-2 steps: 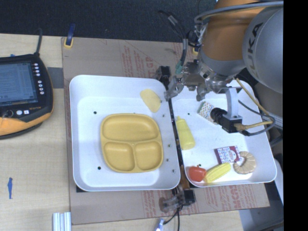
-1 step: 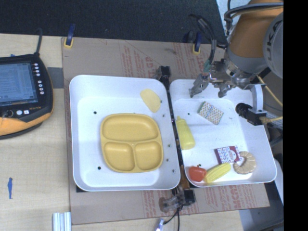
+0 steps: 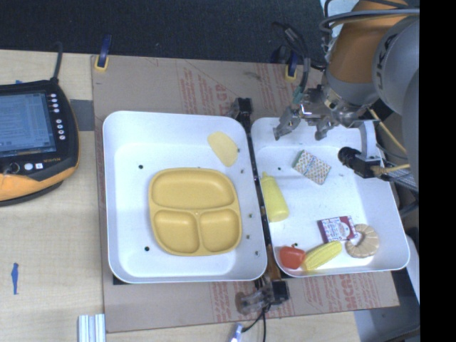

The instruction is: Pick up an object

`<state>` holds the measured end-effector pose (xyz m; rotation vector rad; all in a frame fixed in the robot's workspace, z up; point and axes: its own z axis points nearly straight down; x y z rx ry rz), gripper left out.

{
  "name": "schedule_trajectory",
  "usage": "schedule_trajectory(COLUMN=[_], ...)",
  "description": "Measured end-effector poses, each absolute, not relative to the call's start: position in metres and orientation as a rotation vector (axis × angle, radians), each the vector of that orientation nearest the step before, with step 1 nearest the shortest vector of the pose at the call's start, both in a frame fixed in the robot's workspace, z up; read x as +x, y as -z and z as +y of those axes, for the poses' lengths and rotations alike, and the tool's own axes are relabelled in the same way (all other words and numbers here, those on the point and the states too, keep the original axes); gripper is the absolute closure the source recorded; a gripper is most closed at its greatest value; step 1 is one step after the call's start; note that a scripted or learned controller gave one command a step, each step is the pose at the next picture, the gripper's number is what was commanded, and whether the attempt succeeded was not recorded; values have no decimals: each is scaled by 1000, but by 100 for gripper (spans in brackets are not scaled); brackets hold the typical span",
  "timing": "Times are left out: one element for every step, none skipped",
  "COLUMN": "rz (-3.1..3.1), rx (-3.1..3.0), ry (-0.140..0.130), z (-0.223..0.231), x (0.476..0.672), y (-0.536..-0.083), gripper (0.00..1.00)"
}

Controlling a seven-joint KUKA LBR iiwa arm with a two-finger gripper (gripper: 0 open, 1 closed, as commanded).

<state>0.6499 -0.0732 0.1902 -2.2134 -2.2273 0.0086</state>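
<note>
Yellow plastic corn cob (image 3: 322,254) lies far from the grey two-finger gripper (image 3: 305,125), spread wide, empty, approaching; next, descend onto the patterned packet (image 3: 312,167).

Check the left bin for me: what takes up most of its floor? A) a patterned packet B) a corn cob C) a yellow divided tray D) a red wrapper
C: the yellow divided tray lies in the middle of the left bin.
</note>
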Motion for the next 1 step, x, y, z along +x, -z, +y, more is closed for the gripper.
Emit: schedule_trajectory(rz=[-2228], rx=[-2215], ry=[-2], z=[-42], x=[657], y=[-194], gripper=[0])
